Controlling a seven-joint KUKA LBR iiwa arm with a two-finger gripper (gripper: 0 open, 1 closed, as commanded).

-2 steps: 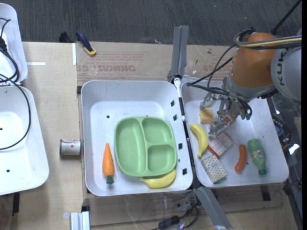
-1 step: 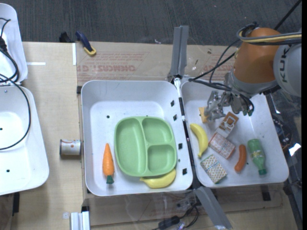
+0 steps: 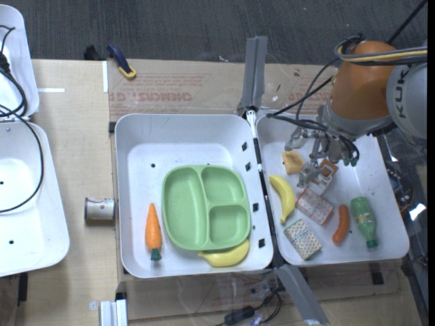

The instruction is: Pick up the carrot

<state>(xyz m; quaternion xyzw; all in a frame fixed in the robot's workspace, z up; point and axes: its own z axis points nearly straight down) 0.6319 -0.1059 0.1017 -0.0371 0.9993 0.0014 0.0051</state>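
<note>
Left bin [image 3: 129, 182]: carrot [image 3: 153, 230] lying lengthwise beside the left edge of a green divided plate [image 3: 206, 206], orange body up, green tip toward the near wall; a banana [image 3: 226, 255] against the plate's near rim. Right bin [image 3: 387, 182]: second banana [image 3: 283, 195], patterned box [image 3: 302, 239], green bottle [image 3: 364, 221], sausage [image 3: 340, 223], small packets. Gripper [image 3: 314, 173] — above the right bin, well apart from the carrot; cannot tell whether its fingers are spread or closed.
</note>
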